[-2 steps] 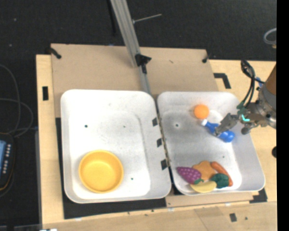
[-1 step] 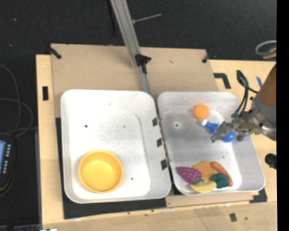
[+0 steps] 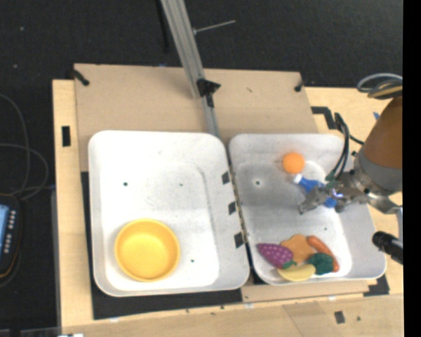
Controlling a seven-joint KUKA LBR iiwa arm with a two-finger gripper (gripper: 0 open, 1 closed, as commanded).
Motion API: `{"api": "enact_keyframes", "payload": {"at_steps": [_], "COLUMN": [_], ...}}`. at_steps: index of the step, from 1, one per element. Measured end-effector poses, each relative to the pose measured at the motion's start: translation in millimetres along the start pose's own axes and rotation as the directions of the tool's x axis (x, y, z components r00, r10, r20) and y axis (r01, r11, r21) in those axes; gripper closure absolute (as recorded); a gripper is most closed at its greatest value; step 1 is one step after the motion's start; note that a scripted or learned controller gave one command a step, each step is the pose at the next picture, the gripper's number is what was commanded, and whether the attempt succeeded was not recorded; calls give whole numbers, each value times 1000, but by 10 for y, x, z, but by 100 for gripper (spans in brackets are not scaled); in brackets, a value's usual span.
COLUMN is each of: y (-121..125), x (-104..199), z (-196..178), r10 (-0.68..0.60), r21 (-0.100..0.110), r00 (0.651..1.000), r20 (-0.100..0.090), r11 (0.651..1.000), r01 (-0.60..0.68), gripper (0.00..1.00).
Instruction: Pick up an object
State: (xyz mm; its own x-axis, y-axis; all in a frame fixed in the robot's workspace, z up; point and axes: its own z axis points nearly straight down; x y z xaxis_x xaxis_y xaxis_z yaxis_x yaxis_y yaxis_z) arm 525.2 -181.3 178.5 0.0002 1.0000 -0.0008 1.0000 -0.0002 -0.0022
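Two bins lie side by side. The right bin point(image 3: 266, 153) holds an orange ball point(image 3: 292, 162) near its far edge, just beside a small blue-and-white object point(image 3: 308, 182), and the gripper point(image 3: 317, 202) hangs low over the bin floor right next to that object; whether its fingers are apart or together cannot be told. One cluster of toy food point(image 3: 300, 256) sits against the near rim: purple grapes, a yellow banana, an orange carrot and a green piece. Open floor spreads through the bin's left half. The left bin point(image 3: 154, 160) carries one yellow bowl point(image 3: 147, 249) in its near-left corner, well apart from the rest.
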Motion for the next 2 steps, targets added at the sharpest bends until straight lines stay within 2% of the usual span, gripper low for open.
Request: {"api": "enact_keyframes", "payload": {"at_steps": [1, 2], "y": [0, 21], "x": [74, 59], "z": [461, 324], "r10": [2, 4], "r21": [1, -6], "r00": [1000, 1000], "r20": [0, 0], "r11": [1000, 1000], "r01": [-2, -4], "gripper": [0, 100]}}
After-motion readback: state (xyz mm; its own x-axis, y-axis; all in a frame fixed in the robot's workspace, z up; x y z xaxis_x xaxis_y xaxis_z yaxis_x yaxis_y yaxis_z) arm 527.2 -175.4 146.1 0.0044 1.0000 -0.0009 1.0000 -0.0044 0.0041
